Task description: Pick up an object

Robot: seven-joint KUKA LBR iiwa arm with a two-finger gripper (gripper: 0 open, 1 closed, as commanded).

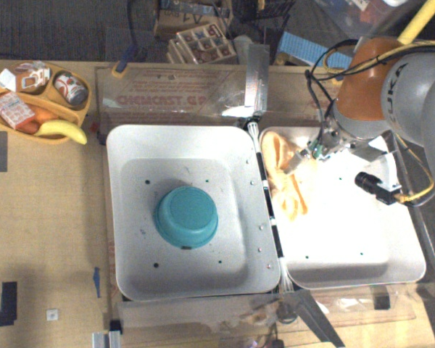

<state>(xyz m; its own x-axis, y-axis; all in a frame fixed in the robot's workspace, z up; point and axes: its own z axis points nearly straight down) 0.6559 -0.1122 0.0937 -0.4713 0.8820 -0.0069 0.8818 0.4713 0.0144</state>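
Observation:
A teal bowl [187, 216] lies upside down in the middle of the left white bin [130, 151]. A floppy yellow-orange object [284, 180] lies along the left wall of the right white bin [362, 259]. My gripper [303, 159] reaches down from the grey arm with the orange band [370, 78] at the upper right. Its tip sits at the upper right edge of the yellow-orange object, touching or just over it. The wrist hides the far corner of the right bin.
A black connector with a yellow cable [373, 183] hangs off the arm over the right bin. A yellow tray [36, 107] with a banana and packets sits at the far left of the bench. A clear plastic sheet [174, 96] lies behind the bins.

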